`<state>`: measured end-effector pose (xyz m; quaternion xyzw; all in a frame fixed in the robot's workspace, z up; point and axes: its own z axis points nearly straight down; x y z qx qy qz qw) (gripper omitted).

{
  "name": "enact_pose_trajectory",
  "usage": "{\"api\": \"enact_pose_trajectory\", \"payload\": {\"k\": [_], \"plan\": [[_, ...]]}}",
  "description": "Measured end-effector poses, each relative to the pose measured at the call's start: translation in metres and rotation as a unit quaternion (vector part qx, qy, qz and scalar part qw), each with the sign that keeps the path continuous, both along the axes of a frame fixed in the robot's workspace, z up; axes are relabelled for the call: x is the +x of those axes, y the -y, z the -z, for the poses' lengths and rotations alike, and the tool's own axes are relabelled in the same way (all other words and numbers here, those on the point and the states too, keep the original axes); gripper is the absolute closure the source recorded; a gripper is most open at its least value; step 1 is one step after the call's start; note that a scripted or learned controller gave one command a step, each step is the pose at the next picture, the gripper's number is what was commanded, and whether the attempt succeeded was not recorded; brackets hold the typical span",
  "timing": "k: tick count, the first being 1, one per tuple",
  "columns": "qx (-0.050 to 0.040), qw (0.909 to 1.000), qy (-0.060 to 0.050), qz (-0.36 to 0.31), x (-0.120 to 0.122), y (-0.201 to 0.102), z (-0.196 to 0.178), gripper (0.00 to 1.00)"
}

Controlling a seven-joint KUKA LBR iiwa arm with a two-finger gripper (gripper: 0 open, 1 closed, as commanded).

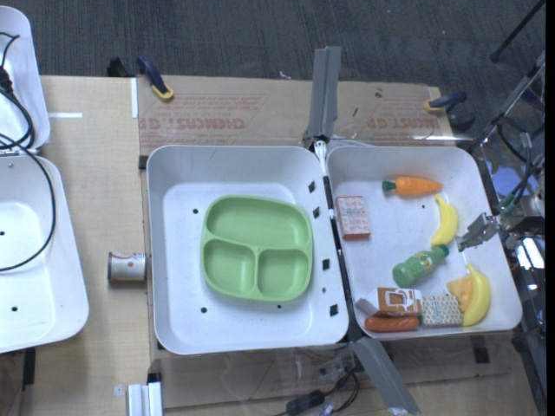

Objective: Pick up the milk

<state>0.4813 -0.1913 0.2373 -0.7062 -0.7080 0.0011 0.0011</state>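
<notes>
Item: milk carton (400, 301), lying on its side near the front wall of the right bin (408, 159), touching a patterned box (441, 309) and a sausage (392, 322).

Jaws (476, 232): at the bin's right rim, well apart from the carton, which lies below and to their left in the camera view. Opening cannot be told; nothing is seen between them.

Neighbours, nearer the jaws: green bottle (418, 266), yellow banana (446, 221), orange-yellow fruit (471, 293). Farther: carrot (414, 185), red packet (352, 216). Left bin (165, 232) holds a green divided plate (257, 249).

Risks, judged: crowding may let the jaws close on the patterned box or sausage instead; the flat carton offers little edge and may slip; the bottle lies across the approach and may be knocked.
</notes>
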Motion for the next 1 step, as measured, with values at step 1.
{"api": "enact_pose_trajectory", "payload": {"k": [1], "plan": [[0.0005,1.0000,-0.001,0.007,-0.0047,-0.0568,0.1214,0.00]]}}
